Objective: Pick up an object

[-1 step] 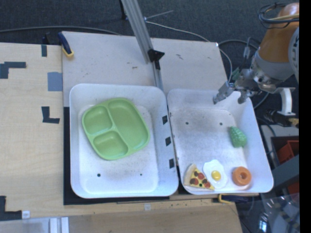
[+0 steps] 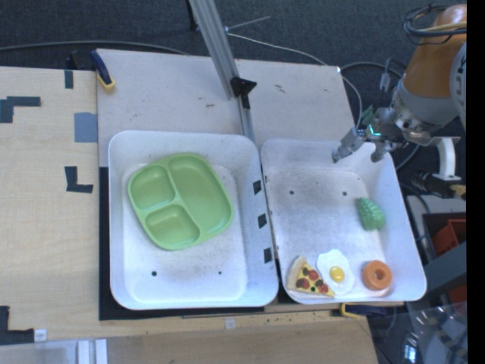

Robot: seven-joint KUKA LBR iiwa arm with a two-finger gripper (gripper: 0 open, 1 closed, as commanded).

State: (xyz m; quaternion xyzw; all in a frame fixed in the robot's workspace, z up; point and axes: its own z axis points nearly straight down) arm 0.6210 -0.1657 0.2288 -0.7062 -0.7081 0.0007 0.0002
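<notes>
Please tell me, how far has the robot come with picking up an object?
Nothing looks picked yet. The gripper hangs over the far edge of the right bin with nothing between its fingers. The green object, fried egg, pizza slice and orange ring lie in that bin. Left to do: descend, grasp one, lift.

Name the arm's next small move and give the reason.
Probably travel toward the near side of the right bin and stop above the green toy, the nearest object. The gripper sits over the bin's far edge with nothing between its jaws.
</notes>
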